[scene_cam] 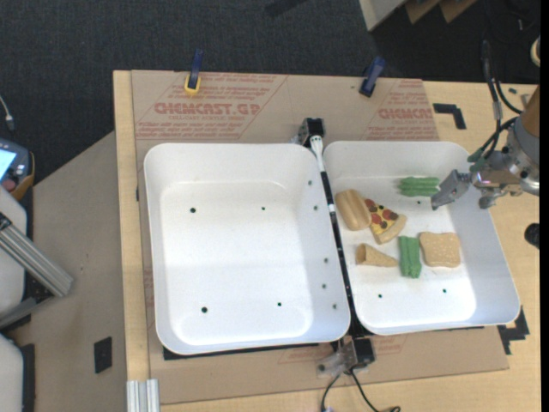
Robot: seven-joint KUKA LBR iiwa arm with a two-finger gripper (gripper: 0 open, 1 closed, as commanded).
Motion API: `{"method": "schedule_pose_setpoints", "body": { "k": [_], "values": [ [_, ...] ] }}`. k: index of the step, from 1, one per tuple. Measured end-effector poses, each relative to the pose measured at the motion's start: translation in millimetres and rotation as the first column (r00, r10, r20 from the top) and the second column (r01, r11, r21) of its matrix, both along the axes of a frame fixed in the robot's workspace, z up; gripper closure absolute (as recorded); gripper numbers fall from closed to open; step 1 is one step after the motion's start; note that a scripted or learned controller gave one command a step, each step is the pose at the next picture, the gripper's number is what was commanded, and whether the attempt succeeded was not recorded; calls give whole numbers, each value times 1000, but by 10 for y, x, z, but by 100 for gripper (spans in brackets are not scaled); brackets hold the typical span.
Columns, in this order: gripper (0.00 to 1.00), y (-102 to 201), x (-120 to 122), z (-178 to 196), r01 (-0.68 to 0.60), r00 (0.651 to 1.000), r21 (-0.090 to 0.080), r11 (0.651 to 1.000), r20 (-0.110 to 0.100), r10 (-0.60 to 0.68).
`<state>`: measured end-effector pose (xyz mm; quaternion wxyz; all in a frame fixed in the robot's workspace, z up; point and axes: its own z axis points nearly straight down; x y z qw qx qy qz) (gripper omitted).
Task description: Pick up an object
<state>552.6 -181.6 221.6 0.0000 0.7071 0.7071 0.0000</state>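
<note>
Hovering at the right bin's (489, 256) far right edge, the pincer (467, 189) stands spread wide, gripping nothing, just beside a green piece (418, 186). Bread (351, 209), pizza slice (386, 220), wedge (376, 256), toast (440, 249) cluster mid-bin.

Gripper (467, 189) hovers over right bin (489, 269) beside green toy (418, 186).

You're looking at two smooth white plastic bins (236, 256), faintly glossy, on a matt brown cardboard sheet (257, 101) printed in red. The toy foods look like matt moulded plastic: the green pieces (410, 256), the tan bread slice (440, 249), the pizza wedge (386, 221). The gripper (470, 191) shows dull grey metal. The far floor (129, 15) is dark, rough carpet.
</note>
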Motion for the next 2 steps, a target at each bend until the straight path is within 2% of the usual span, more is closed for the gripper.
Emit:
{"method": "schedule_pose_setpoints", "body": {
  "k": [1,2],
  "values": [
    [0,-447,-222,-797,5,1000,2,1000,-8,-5],
    [0,-420,-769,-1164,3,1000,4,1000,-7,-3]
  ]
}}
